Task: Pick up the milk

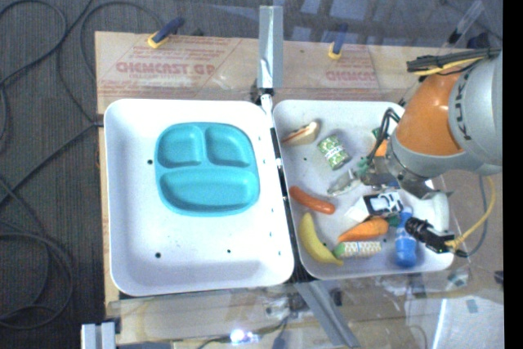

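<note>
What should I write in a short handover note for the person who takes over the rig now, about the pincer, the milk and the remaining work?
Pincer: low in the right bin; grip state unclear.
Milk: probably the small green-and-white carton, lying on the bin floor just above the pincer in the picture; the label is too small to confirm.
Nearby: sausage, banana, carrot.
Done: no lift yet.
Left: grasp the carton and raise it.

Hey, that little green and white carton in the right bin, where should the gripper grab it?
Grip the green and white carton across its shorter sides, coming from straight above. It lies skewed, apart from the bun, so there is likely room on either side.
</note>
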Robot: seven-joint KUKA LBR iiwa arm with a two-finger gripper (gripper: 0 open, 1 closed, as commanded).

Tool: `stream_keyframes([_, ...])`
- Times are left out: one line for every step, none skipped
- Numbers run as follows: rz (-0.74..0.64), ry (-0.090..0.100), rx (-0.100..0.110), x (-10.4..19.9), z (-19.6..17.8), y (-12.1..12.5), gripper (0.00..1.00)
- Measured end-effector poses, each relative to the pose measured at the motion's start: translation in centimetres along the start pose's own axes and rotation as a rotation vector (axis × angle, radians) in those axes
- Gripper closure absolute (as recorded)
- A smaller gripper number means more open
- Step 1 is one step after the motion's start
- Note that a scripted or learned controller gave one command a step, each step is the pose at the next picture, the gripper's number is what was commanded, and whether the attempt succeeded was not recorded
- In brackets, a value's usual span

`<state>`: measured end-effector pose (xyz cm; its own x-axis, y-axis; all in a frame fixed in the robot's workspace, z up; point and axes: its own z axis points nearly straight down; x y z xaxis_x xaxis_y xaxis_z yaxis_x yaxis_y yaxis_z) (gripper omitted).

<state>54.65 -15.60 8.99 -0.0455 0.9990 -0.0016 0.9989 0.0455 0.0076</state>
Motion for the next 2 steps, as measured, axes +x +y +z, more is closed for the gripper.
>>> stream_keyframes([-0.090,0.010,0.007,-6.2,-1.6,1.8,0.00])
stream_keyframes([0.118,0.000,0.009,-1.0,-4.7,7.8,0.00])
